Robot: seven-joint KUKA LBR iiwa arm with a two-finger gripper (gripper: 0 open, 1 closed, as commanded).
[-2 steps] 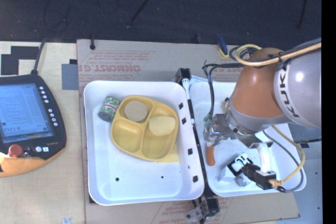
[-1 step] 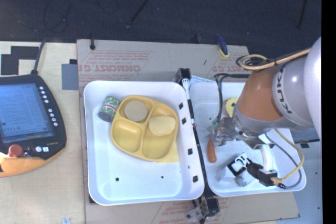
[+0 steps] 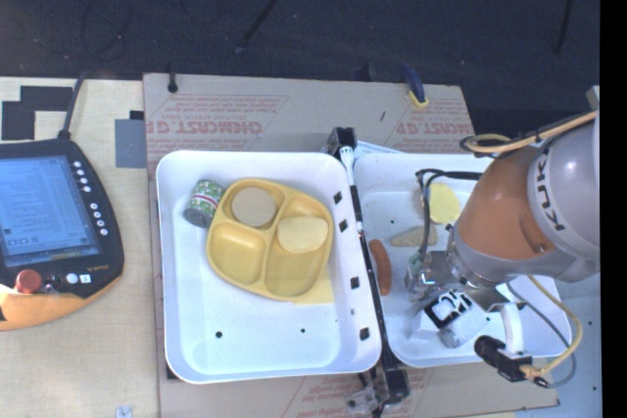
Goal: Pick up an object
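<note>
My gripper point(image 3: 443, 308) is low over the front of the right bin point(image 3: 392, 183), under the orange wrist band. A brown sausage-shaped object point(image 3: 380, 267) lies just to its left by the bin's left wall. Further back in that bin lie a flat tan piece point(image 3: 407, 237) and a yellow object point(image 3: 445, 204), partly behind the arm. In the left bin point(image 3: 186, 308) sit a yellow divided plate point(image 3: 269, 240) and a small green patterned roll point(image 3: 205, 201). The arm hides what lies beneath the gripper.
A teach pendant with a screen point(image 3: 49, 215) rests on the bench left of the bins. A black divider point(image 3: 358, 250) runs between the two bins. Cables loop around the arm's wrist near the right bin's front corner point(image 3: 509, 362).
</note>
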